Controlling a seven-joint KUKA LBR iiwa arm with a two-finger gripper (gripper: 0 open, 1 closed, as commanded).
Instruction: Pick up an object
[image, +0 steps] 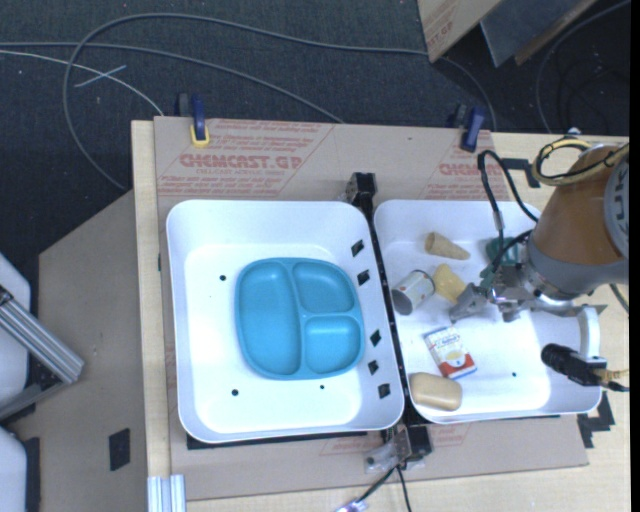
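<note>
Here, seen from above, a worktop (150, 300) carries two shallow white bins side by side. The left bin (190, 300) holds a blue divided plate (298, 318) at its centre. The right bin (520, 385) holds a small metal can (412, 290), a tan cone-shaped piece (447, 246), a yellowish chunk (449, 283), a red-and-white packet (450, 352) and a beige oval lump (436, 391) at the lower edge. At mid-right, the claw (480, 297) hangs low just right of the chunk; whether it is spread or closed cannot be made out.
</note>
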